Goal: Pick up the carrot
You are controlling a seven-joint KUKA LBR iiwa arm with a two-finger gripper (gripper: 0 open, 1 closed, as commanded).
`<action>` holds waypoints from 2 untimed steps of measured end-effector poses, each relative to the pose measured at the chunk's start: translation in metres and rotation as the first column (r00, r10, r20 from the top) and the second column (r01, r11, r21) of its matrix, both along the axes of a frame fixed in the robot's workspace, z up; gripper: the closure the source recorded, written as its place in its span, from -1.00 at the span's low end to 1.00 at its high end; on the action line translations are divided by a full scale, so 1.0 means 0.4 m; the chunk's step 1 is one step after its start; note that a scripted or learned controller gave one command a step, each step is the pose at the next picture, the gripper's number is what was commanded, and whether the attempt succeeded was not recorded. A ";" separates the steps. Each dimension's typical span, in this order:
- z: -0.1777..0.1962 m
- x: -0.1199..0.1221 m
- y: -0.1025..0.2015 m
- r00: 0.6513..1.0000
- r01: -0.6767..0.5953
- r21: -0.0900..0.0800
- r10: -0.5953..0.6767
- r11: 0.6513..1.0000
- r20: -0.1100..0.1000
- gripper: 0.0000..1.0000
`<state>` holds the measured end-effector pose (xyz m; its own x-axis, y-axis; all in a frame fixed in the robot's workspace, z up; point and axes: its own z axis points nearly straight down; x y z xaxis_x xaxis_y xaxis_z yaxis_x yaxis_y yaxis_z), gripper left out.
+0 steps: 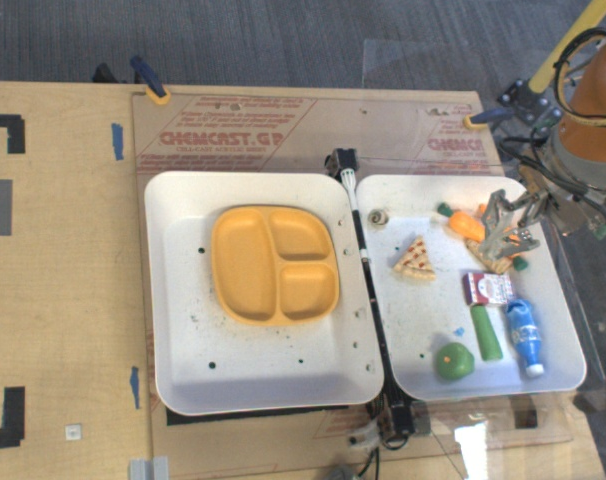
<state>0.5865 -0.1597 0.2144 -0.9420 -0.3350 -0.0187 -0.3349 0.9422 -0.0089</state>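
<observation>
The carrot [466,225], orange with a green stub at its upper left end, lies near the back of the right bin [413,193]. My gripper [509,230] hangs low over that bin, just right of the carrot's thick end. Its metal fingers [496,218] point down and stand open, and nothing shows between them. The carrot rests on the bin floor, beside the left finger and not within the grip. A tan item [497,261] lies partly hidden under the fingertips.
The right bin also holds a pizza slice [415,260], a maroon-and-white packet [490,288], a green stick [486,332], a blue bottle [524,336] and a green apple [454,362]. A yellow divided plate [276,264] sits in the left bin [173,298].
</observation>
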 end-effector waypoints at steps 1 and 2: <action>-0.255 0.037 -0.046 0.968 -0.251 -0.001 0.251 0.968 -0.006 1.00; -0.041 0.084 0.057 1.000 -0.005 0.003 0.005 1.000 -0.004 1.00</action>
